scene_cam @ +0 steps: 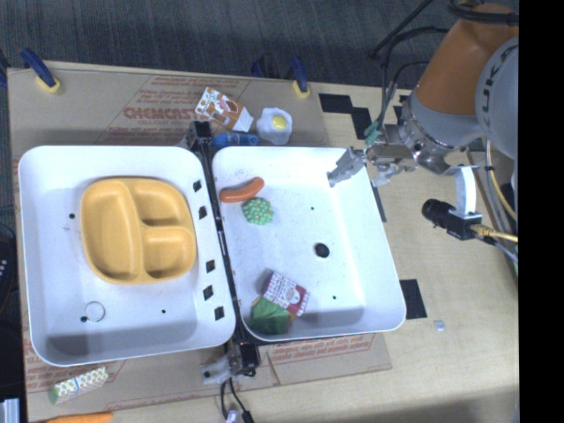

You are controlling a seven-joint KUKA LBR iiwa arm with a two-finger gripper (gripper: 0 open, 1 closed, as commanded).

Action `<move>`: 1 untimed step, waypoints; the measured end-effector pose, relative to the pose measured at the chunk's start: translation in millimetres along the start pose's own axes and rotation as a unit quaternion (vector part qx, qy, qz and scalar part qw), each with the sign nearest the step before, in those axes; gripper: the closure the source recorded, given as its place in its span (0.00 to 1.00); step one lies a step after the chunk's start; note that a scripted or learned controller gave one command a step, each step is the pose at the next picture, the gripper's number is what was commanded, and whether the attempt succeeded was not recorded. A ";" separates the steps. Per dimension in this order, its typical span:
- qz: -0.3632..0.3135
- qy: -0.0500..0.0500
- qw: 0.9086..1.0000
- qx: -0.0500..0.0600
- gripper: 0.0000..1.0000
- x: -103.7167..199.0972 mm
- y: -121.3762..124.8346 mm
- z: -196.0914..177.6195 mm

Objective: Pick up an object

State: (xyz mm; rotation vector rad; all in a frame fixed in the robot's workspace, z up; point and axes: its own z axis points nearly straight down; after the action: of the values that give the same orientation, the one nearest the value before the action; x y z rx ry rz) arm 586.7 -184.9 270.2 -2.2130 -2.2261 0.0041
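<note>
My gripper [345,169] hangs over the far right corner of the right bin [374,263], with nothing seen in it. In that bin lie an orange sausage [241,190] and a green knobbly ball [257,211] near the far left. A small black disc [322,251] rests in the middle. A red-and-white packet [285,293] leans on a green object [270,316] at the near left. The sausage is well to the left of the gripper.
The left bin [44,307] holds a yellow divided tray [139,228]. Behind the bins lie a small carton [217,107], a blue object [234,137] and a white-and-yellow egg toy [275,125]. A patterned wrapper [79,383] lies on the cardboard at the near left.
</note>
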 end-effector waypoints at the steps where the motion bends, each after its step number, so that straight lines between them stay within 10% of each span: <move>1: -0.106 0.001 0.994 0.000 0.00 38.1 -70.8 100.9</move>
State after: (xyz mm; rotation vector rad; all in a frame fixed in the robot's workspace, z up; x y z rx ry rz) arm 515.3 -147.2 169.5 -1.9637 -2.4467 0.0031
